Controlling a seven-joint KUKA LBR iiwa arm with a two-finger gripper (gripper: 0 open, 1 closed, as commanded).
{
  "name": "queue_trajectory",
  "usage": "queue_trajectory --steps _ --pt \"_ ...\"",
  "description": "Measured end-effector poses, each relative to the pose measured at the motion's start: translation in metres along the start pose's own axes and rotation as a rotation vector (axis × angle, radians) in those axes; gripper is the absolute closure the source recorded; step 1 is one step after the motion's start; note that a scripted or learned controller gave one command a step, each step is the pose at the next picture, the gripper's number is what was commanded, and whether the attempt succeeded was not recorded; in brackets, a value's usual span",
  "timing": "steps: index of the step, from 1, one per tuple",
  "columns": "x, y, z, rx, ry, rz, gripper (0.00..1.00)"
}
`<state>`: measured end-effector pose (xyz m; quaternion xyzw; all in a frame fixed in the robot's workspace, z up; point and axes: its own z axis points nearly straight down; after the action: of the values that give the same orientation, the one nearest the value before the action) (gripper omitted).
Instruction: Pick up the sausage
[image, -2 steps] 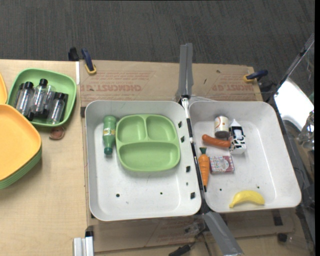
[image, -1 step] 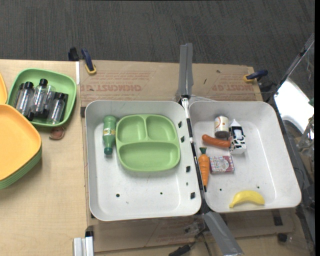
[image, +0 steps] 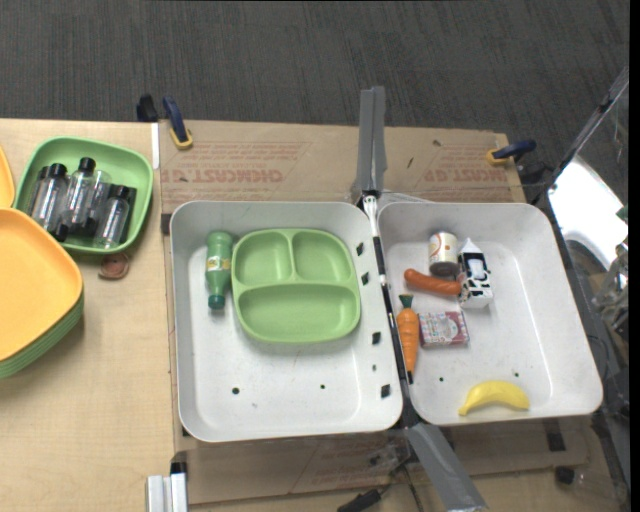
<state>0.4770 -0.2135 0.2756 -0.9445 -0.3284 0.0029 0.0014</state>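
The sausage (image: 433, 283) is a short red-orange link lying almost level in the upper middle of the right bin (image: 560, 330). Its right end touches a black-and-white carton (image: 476, 277). A small tan can (image: 442, 250) stands just behind it. Nothing covers the sausage.
In the right bin, a carrot (image: 408, 338) lies along the left wall, with a pink packet (image: 443, 328) beside it and a banana (image: 494, 398) near the front. The left bin (image: 200, 390) holds a green divided plate (image: 296, 285) and a green bottle (image: 218, 268). On the bench at left are a green tray of bottles (image: 85, 195) and yellow plates (image: 35, 290).
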Motion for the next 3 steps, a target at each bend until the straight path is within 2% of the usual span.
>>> queue_trajectory --steps 1,2,3 --pt "0.015 -0.008 -0.014 -0.001 0.001 -0.014 1.00" --pt "0.004 -0.005 0.002 0.000 0.000 0.260 1.00" --pt "-0.006 0.007 0.030 0.001 -0.001 0.376 1.00"
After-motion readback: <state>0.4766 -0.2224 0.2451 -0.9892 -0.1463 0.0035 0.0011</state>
